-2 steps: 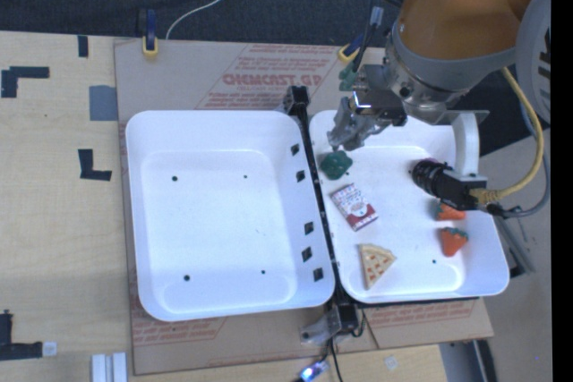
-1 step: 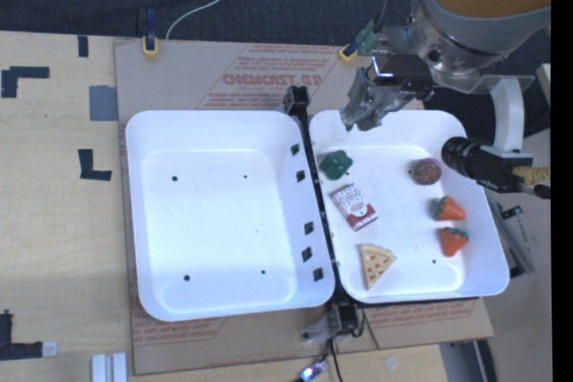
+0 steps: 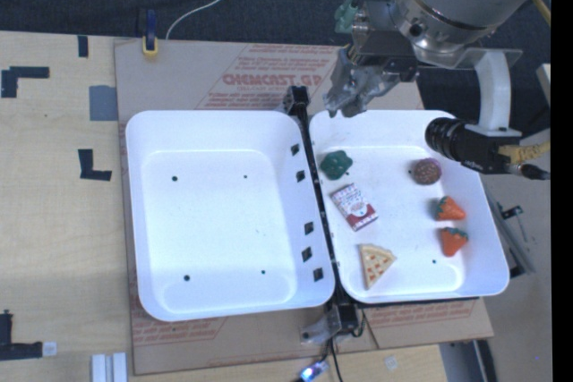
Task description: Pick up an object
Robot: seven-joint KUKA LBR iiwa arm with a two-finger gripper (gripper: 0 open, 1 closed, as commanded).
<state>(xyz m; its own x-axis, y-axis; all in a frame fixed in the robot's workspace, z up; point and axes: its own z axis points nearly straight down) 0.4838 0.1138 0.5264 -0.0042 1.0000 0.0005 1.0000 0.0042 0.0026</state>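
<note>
On the bench, your gripper (image 3: 345, 103) is hovering over the right bin's (image 3: 407, 125) far-left edge, its jaw state unreadable, beyond a green toy (image 3: 336, 163).

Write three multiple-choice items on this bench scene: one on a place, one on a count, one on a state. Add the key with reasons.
1. Where do the toys lie?
A. left bin
B. right bin
C. on the cardboard

2. How many orange-red strawberry-like toys are there?
A. one
B. two
C. four

3. How is the end effector placed?
A. above the right bin's far edge
B. resting on the pizza slice
C. over the left bin's near corner

Key: B, all toys sit in the right bin; B, two lie near its right wall; A, it hangs over the far rim.
</note>
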